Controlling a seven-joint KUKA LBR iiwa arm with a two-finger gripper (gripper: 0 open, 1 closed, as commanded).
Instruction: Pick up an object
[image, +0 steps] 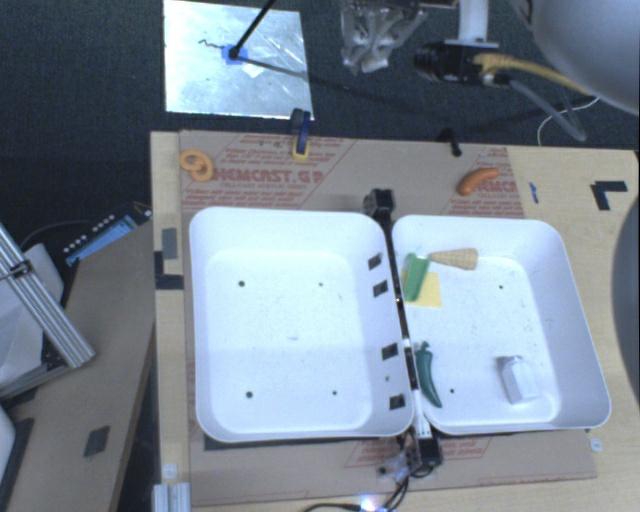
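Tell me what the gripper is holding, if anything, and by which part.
Nothing. The gripper hangs above the bench, beyond the bins, with no object between its fingers.

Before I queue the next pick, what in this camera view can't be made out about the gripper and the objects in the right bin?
- Gripper: blurred and cut by the top edge; finger state unreadable.
- White block: pale against the right bin, edges hard to trace.
- Green pepper: lies by the bin's left wall; contact with it too small to judge.
- Green and yellow piece: one item or two overlapping, unclear.
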